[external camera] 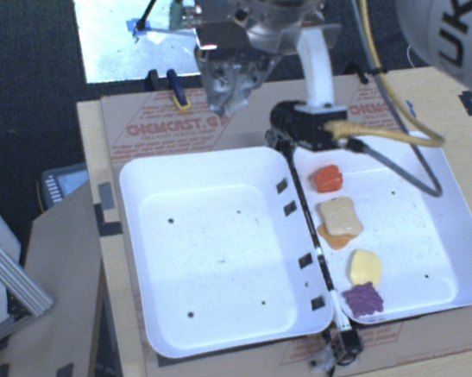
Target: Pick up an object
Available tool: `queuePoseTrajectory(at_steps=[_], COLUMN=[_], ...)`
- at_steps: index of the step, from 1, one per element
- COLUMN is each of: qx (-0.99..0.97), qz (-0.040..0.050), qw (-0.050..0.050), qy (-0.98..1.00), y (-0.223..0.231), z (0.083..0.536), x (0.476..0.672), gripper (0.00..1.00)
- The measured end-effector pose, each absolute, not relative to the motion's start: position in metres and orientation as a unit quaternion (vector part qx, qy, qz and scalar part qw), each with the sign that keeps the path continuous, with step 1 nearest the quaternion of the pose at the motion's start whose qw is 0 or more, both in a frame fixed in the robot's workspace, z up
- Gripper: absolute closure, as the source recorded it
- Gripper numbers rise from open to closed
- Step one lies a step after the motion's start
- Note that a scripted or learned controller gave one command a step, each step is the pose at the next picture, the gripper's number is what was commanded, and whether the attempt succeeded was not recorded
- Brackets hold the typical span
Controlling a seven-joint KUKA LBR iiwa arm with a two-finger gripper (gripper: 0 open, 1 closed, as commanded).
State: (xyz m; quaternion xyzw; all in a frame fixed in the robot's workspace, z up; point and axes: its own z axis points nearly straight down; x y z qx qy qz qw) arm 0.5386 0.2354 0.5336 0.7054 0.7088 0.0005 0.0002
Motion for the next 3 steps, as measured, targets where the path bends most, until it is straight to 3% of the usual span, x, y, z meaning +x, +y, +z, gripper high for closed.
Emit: queuePoseTrajectory(at_steps=[2,3], qx=[0.704,0.704], qz=[0.0037,0.0031], qw=[0.001,0.001], qy=[0.71,0.71], y=[0.234,0.234], z=[0.558,0.557], x=[0.538,0.538], gripper=[1.0,0.0])
